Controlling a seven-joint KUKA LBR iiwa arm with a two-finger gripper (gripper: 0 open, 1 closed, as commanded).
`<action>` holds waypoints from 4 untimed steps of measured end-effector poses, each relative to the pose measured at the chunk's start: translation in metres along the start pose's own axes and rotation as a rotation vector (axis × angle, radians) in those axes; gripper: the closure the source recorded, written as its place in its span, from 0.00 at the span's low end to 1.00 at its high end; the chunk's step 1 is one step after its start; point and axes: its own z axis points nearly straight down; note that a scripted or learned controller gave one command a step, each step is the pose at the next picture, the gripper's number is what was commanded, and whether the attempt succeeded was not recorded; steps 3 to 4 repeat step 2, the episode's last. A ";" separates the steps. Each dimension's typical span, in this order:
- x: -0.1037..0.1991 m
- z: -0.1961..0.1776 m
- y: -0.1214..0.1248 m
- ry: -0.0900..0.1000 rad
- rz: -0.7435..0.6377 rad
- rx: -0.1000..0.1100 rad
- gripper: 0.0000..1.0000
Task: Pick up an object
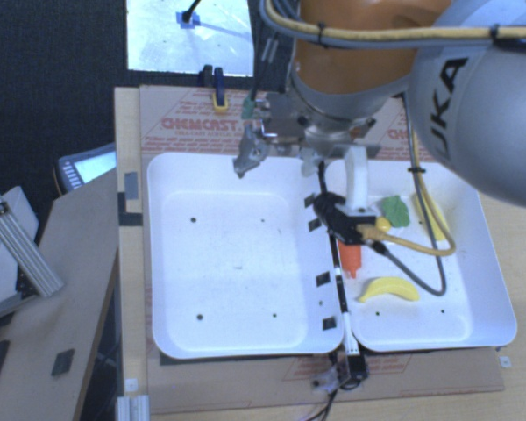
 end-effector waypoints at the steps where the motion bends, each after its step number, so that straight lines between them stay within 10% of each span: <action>1: -0.002 -0.003 -0.002 -0.004 0.000 0.013 1.00; 2: 0.044 -0.007 0.009 -0.004 0.000 0.014 1.00; 4: 0.044 -0.007 0.009 -0.004 0.000 0.014 1.00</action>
